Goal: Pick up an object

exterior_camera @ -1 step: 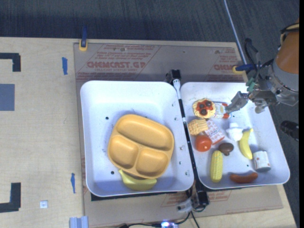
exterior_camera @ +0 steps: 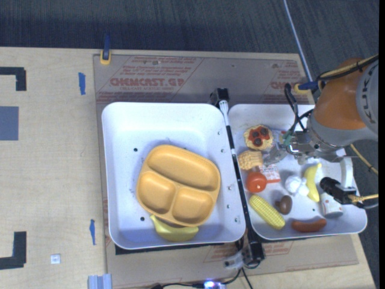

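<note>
My gripper (exterior_camera: 287,142) hangs low in the right bin (exterior_camera: 358,223); its spread I cannot tell. Around it lie glossy plastic foods: a knobbly corn cob (exterior_camera: 266,212), a smooth round tomato (exterior_camera: 257,182), a curved banana (exterior_camera: 311,182), a sausage (exterior_camera: 309,224). The left bin (exterior_camera: 117,161) holds a yellow divided tray (exterior_camera: 178,183). Both rest on printed cardboard (exterior_camera: 150,80) over pale wood

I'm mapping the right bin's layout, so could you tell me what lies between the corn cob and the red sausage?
In the camera view, a small brown piece sits between the corn cob and the red sausage.
</note>
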